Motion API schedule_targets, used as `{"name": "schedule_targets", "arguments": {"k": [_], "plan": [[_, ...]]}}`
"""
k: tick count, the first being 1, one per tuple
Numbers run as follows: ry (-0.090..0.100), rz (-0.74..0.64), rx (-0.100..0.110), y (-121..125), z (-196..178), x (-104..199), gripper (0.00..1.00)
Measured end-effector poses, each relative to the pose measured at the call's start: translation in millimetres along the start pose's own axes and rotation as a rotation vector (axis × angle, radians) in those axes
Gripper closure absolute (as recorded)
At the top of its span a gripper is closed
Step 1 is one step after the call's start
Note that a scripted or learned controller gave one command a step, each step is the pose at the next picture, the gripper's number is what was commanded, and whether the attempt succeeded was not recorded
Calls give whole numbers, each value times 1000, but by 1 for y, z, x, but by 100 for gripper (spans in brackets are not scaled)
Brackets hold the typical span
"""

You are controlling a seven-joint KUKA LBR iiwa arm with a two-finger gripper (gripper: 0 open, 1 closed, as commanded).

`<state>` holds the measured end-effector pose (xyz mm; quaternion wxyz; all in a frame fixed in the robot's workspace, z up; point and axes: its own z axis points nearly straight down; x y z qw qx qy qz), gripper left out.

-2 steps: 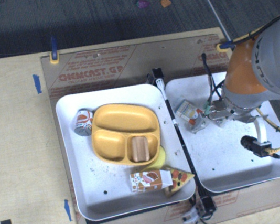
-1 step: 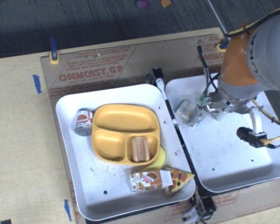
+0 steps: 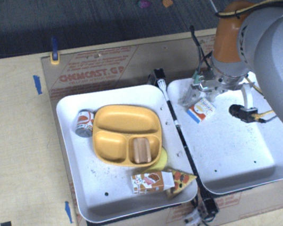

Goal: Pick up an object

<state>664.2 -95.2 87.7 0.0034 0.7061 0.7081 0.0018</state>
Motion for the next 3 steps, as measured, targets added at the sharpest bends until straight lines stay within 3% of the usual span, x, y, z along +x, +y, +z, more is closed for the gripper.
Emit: {"name": "schedule_targets", "arguments": {"k": [1, 2, 3], "plan": [[-6, -2, -5, 2, -12, -1, 100], [3, 0, 8, -55, -98, 63, 100], [3, 4, 8, -149, -113, 72, 100]]}}
